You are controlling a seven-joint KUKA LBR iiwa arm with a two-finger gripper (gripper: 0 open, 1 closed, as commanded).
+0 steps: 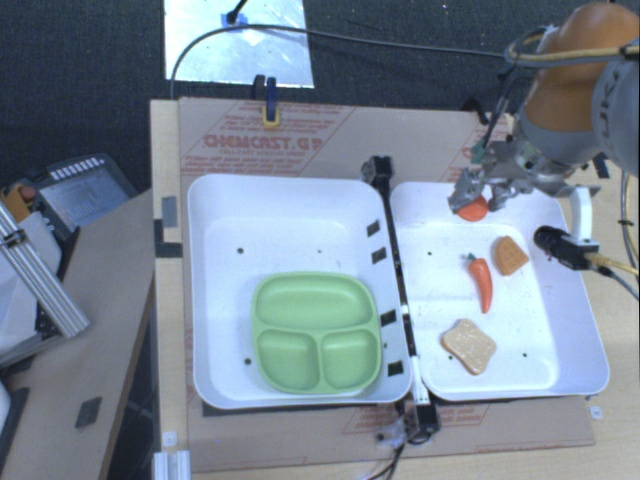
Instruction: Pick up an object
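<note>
My gripper hangs over the back left corner of the right bin. A small red-orange round thing sits between its fingertips, and the fingers are shut on it. Lying loose in the right bin are an orange carrot with a green top, an orange-brown chunk and a tan slice of toast.
The left bin holds a green three-compartment plate near its front. A black divider strip runs between the two bins. Grey equipment stands off the bench at the left.
</note>
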